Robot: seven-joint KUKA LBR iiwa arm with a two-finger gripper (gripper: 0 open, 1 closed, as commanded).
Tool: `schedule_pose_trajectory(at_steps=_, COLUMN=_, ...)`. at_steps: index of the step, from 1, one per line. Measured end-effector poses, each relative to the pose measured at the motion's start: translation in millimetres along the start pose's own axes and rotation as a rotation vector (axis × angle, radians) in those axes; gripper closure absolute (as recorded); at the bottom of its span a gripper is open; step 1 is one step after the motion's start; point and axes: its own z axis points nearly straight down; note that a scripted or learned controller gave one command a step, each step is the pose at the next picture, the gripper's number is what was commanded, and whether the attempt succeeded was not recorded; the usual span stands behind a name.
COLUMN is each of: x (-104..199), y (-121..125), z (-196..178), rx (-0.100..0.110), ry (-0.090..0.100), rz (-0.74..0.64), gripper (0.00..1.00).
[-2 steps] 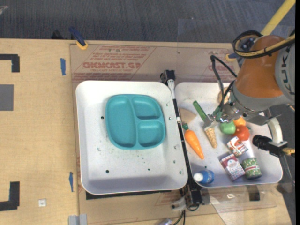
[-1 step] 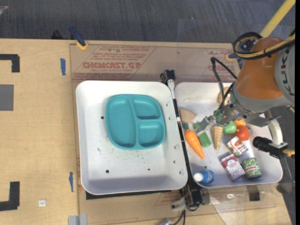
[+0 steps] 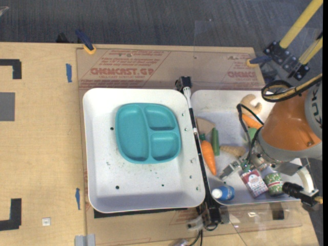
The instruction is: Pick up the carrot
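You've got a tan wood counter (image 3: 41, 137) w/ black corner marks at its left edge and bits of blue tape. A brown cardboard sheet (image 3: 164, 65) w/ red print lies flat on it, under the back of both bins. The left white bin (image 3: 97, 188) sits on the counter, touching the right white bin (image 3: 225, 99) along a shared edge at center. Small clamps grip the sheet's back corners: orange-blue at the left (image 3: 87, 44), blue at the right (image 3: 254, 60).
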Motion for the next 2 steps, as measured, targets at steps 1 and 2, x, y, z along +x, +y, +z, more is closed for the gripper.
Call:
schedule_pose_trajectory(at_steps=1, x=-21, y=37, z=3, rx=-0.004, ry=-0.002, rz=0.173, gripper=0.0)
schedule_pose_trajectory(at_steps=2, x=53, y=102, z=-96, rx=-0.01, ry=0.002, rz=0.15, gripper=0.0)
